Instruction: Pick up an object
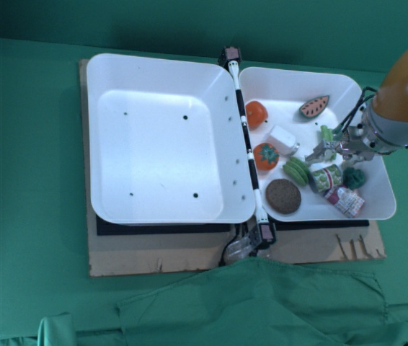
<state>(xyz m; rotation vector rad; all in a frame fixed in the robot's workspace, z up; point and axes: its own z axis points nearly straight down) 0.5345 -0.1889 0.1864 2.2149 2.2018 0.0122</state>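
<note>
White bins, and the arm's over the cluttered right one.
Gripper (324, 150) hangs low in the right bin (348, 92); can't tell how it's set. Cup (326, 178) lies just below it toward the near wall, green pods (297, 171) beside it running diagonally. Toys packed tight, little room. Left bin (117, 78) sits on green cloth (38, 193).

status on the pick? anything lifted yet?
Done: the arm has reached into the right bin, with the gripper low among the toys, near the green pickle and the printed cup. In hand: nothing visibly between its fingers. Left: close on one item and lift it; the tomatoes, brown disc and watermelon slice lie untouched.
</note>
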